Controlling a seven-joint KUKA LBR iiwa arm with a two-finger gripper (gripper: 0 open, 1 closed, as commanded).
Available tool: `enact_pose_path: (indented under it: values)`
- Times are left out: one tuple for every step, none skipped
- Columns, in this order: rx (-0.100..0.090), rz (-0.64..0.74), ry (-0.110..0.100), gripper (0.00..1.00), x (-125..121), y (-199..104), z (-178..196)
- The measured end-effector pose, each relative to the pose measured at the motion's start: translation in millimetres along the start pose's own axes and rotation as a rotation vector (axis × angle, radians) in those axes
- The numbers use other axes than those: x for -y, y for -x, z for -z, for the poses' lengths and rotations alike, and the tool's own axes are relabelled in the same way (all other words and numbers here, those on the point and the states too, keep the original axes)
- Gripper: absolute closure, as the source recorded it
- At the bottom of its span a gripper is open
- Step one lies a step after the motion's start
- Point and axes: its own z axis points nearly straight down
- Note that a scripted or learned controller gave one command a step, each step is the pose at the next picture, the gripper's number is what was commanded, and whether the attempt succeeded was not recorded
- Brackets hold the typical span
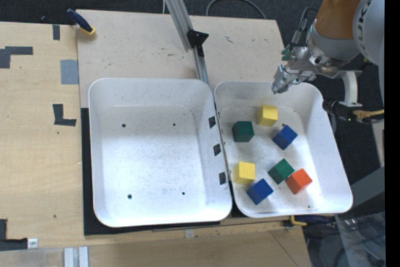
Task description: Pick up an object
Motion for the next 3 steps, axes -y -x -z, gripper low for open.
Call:
enact_pose_path:
  values:
    - [0.001,-0.001,0.002,1.00,-1,-1,53]
    - [-0.001,0.004,-0.004,1.00,-6,-59,52]
    - [0.000,0.002,-0.006,1.00,-4,-106,38]
